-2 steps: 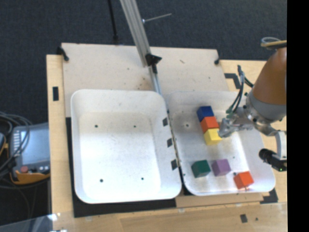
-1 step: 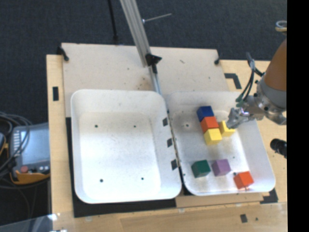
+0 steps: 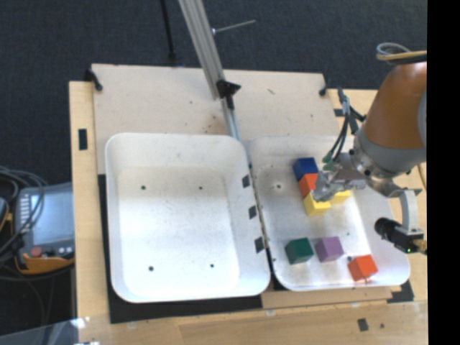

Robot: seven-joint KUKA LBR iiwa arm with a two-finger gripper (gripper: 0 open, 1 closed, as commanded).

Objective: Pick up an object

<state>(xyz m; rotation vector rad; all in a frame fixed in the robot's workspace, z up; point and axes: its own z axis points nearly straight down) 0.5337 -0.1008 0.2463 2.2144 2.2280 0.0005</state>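
So here's what we've got in the right bin (image 3: 284, 272): a bunch of small solid-coloured cubes, all roughly the same size, plain faces, no markings we can make out. Counting them up, we see one blue block (image 3: 305, 167), one yellow block (image 3: 316, 205), one green block (image 3: 299, 250), one purple block (image 3: 329, 248), and two orange ones. The first orange block (image 3: 307, 184) sits in a tight cluster at the upper middle of the bin, touching the blue one behind it and the yellow one in front of it. The second orange block (image 3: 363, 267) is off by itself near the bin's front right corner. The green and purple cubes sit just beside each other along the front of the bin, well apart from the cluster. That makes six cubes, all in the right bin.

Two white bins in total, side by side on the tabletop (image 3: 180, 92); the left bin (image 3: 122, 192) has a speckled floor.

The arm (image 3: 399, 117) comes in from the right, orange band up top and grey wrist below, angled down and leftward over the right bin. The end effector (image 3: 328, 190) is down right at the cluster, sitting against the right side of the first orange block and over the yellow one. Honestly we can't tell whether it's open or closed, or whether it has hold of anything; the wrist and cables hide too much of that spot.
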